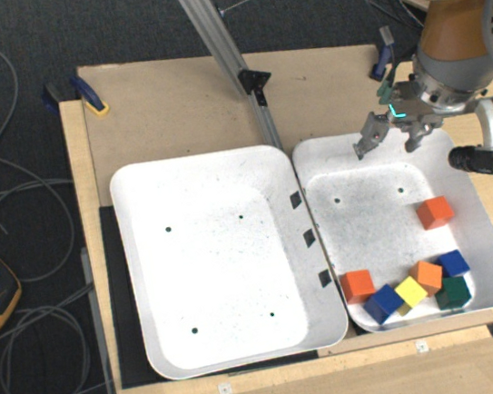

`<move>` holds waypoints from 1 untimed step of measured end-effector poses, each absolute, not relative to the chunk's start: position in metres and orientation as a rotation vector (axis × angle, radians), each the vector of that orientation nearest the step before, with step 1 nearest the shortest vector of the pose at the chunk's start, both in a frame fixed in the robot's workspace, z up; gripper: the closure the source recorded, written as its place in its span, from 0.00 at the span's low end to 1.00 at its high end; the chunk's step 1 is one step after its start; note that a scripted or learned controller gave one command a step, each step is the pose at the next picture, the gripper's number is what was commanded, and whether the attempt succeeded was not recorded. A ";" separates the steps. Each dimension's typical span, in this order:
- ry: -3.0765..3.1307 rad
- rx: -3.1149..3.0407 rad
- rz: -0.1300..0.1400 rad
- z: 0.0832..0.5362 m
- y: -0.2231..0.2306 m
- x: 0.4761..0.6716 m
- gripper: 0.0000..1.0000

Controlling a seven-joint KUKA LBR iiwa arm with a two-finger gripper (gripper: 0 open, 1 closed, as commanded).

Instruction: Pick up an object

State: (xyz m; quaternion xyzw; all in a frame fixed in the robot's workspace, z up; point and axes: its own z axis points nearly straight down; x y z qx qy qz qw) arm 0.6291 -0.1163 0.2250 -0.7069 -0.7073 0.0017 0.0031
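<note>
Six blocks sat in the right bin point(472, 231), none in the gripper point(391, 136). The jaws stood apart with nothing between them, hung over the bin's far rim, tilted down toward the floor of it.

Block layout:
- lone orange block point(434, 212) out on open floor toward the right wall, well apart from the rest
- second orange block point(358, 285) near the left wall, by the near rim
- blue block point(383, 302), yellow block point(411, 291), a third orange point(429, 275), another blue point(452, 263) and a green block point(453, 294) packed along the near rim, several touching

My read: the cluster had settled against the near wall because that's where things slide to, and it's the worst spot for a grasp. Fingers would have had a wall on one side and neighbours on the other. The lone orange block looked the best target: bare floor all around it, closest to the gripper, room for the fingers on either side. Only the right wall was somewhat near.

Room to move: the far half of the right bin was bare, so a straight descent from the rim looked unobstructed. The arm point(458, 13) came in from the far right. A black fitting point(475, 157) hung off the wrist over the bin's right edge, worth watching on any low move toward that wall. The slanted metal pole point(225, 52) ended at the far rim between the bins, left of the gripper, a limit on leftward travel.

Left bin point(145, 252) held no blocks.

Task not started as far as a grasp goes.
</note>
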 end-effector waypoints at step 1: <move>-2.222 -2.219 0.000 0.228 -0.116 0.630 0.00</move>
